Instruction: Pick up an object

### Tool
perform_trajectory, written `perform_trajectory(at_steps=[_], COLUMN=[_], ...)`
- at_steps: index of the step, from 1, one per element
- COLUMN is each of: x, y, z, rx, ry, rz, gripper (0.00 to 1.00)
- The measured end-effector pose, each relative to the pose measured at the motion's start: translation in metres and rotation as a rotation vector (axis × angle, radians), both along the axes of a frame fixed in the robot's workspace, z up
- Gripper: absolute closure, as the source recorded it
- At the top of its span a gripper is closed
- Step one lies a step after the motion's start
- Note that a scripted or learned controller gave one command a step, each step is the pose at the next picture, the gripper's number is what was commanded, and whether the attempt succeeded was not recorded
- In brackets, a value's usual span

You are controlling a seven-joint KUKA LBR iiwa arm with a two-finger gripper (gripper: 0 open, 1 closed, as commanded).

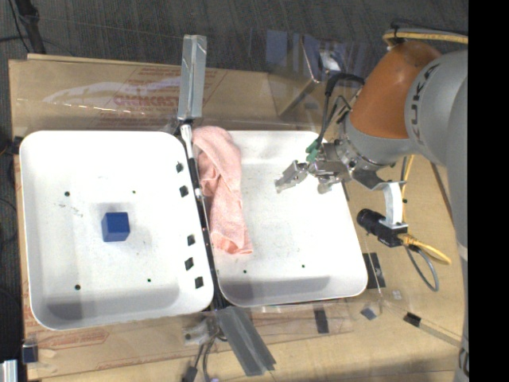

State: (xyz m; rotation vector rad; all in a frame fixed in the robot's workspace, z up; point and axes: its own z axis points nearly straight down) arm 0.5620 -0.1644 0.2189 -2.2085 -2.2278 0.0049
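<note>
The grey arm [449, 110] comes in from the right, its orange band [386, 94] bulging just above the wrist, and it bends down and toward the left. At its end the gripper [288, 179] hangs low, pointing left, its metal fingers [296, 172] angled downward with nothing visible between them. Cables run along the wrist, and how far apart the fingers stand is not clear from here.

Cube [116, 226] in left bin [48, 157], towel [222, 199] along right bin's [334, 253] left wall
</note>
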Motion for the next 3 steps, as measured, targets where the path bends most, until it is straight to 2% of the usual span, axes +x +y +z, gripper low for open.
perform_trajectory(at_steps=[1, 2, 3], x=[0.068, 0.051, -0.014], y=[0.038, 0.008, 0.068], z=[-0.127, -0.033, -0.125], rx=[-0.001, -0.001, 0.000], ry=[-0.003, -0.004, 0.001], rz=[-0.116, -0.142, -0.025], gripper=[0.00, 0.00, 0.00])
